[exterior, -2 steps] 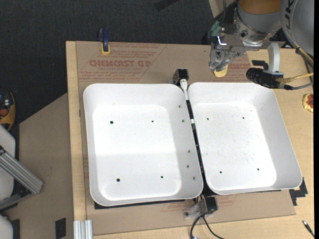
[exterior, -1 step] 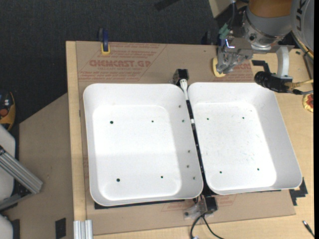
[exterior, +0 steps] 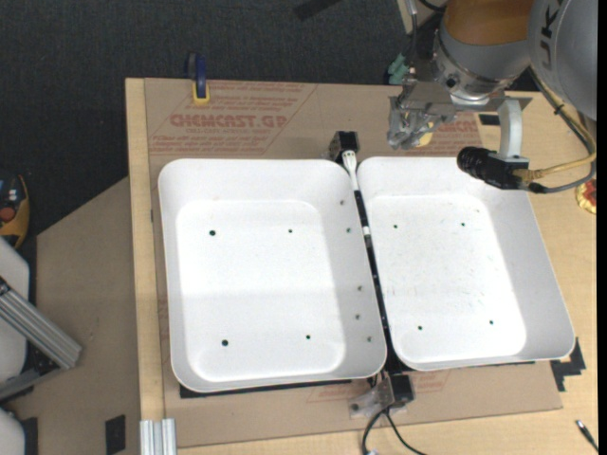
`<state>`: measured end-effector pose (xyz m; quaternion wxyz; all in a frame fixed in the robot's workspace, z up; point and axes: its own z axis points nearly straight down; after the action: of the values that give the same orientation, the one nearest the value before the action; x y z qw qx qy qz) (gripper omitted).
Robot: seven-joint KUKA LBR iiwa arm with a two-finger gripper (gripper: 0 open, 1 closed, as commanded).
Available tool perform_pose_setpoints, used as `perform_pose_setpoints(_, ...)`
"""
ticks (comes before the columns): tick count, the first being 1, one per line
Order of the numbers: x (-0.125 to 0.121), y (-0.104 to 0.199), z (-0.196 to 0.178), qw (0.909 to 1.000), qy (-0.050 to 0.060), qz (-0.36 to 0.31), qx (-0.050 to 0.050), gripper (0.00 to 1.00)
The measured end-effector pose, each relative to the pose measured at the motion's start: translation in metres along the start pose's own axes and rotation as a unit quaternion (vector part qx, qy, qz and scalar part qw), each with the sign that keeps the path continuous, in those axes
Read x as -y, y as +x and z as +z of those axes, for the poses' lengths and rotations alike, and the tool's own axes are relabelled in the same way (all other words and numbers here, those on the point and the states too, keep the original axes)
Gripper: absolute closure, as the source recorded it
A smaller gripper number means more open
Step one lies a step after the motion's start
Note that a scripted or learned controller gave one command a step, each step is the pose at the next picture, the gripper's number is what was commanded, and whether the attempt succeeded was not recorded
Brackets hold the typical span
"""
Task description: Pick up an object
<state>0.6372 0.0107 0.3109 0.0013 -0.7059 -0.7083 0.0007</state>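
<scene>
Reading leftward from the claw (exterior: 414,133): a blue-and-yellow clamp (exterior: 198,77) on the tabletop (exterior: 237,121), then the left white bin (exterior: 171,254). Directly below the claw lies the right white bin (exterior: 545,282). No object to pick up can be made out. Whether the claw is parted or closed cannot be told.

The KUKA arm (exterior: 560,27), grey-shelled with a broad orange band (exterior: 488,8) above its wrist, carries a silver metal gripper (exterior: 413,131). A black cylindrical fitting (exterior: 488,167) on a pale bracket, with thin cables, sits beside it.
</scene>
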Motion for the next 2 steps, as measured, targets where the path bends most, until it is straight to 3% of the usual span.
perform_pose_setpoints(2,0.037,0.002,-0.006,1.0000,0.000,0.002,0.000,1.00)
